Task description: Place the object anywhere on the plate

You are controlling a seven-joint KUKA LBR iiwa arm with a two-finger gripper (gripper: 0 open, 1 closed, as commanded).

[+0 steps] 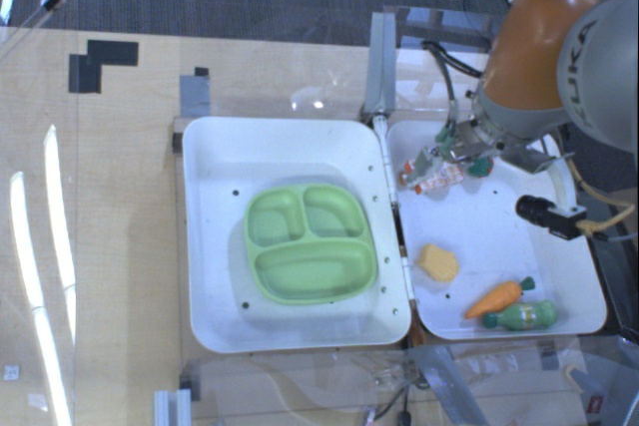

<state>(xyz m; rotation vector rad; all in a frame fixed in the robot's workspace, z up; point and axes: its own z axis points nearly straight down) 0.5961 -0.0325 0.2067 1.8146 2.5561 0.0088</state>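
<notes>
The green plate [310, 244] sits in the left bin [215, 314] on the desk [90, 244]. In the right bin [589, 309], the gripper [461, 147] hangs over the far corner just above a small red-and-white packet [437, 179] — the fingers' state I cannot tell. A yellow piece [438, 262], a carrot [493, 298] and a green bottle [521, 316] lie nearer — all apart from the plate.

Wood bench [110, 244] carries two white bins side by side. Left bin [215, 314] holds green plate [311, 242]. Right bin [574, 299] holds yellow piece [438, 263], carrot [495, 297], green bottle [521, 316], small packet [436, 181].
</notes>
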